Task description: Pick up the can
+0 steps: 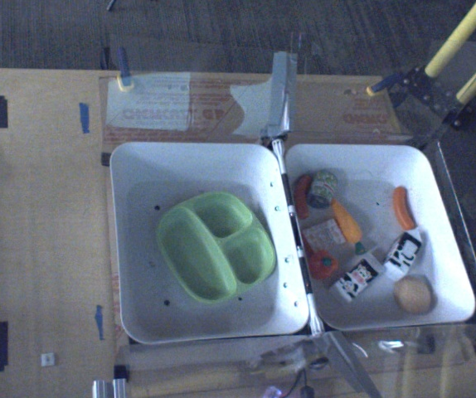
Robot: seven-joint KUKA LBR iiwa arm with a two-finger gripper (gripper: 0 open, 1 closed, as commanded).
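The can [323, 187] is small, with a grey-green top and a dark patterned label. It sits in the upper left part of the right bin [371, 160], close to the divider between the two bins. A red, pepper-like piece [303, 196] touches its left side. An orange carrot [347, 222] lies just below and to its right.
The right bin also holds a red packet [325, 235], a tomato [323, 264], two black-and-white cartons [356, 279] [403, 252], a red sausage [402, 207] and a tan round item [413, 294]. A green divided plate [216, 245] lies in the left bin [138, 181].
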